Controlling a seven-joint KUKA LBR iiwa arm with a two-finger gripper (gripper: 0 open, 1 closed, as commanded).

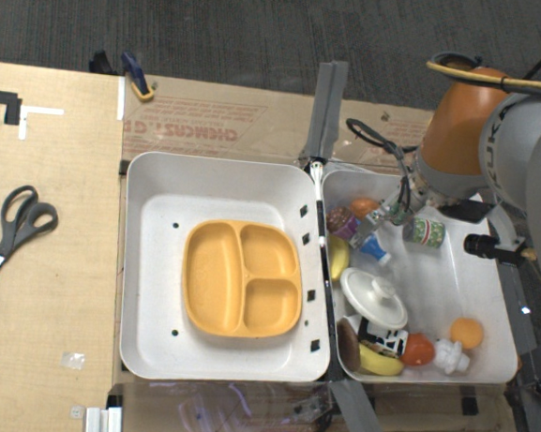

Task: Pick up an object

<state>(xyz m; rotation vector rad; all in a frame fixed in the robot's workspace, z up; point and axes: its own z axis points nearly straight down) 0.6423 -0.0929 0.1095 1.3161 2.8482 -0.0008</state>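
Note:
The right bin (pixel 490 286) holds a jumble of small objects. At its far side, under the orange-banded wrist, my gripper (pixel 398 210) is down among them. Right beside it lies a small can with a green and white label (pixel 424 232). To its left are a small orange piece (pixel 365 207), a purple item (pixel 344 224) and a blue item (pixel 374 249). Nearer the front are a white round lid (pixel 373 297), a banana (pixel 380 364), a red tomato (pixel 419 350), an orange ball (pixel 466 332) and a white figure (pixel 453 357).
The left bin (pixel 145 246) holds a yellow divided plate (pixel 243 279). Scissors (pixel 10 230) lie on the bench at the far left. A blue and yellow clamp (pixel 137 75) sits at the back. The grey arm (pixel 530 158) covers the right bin's far right corner.

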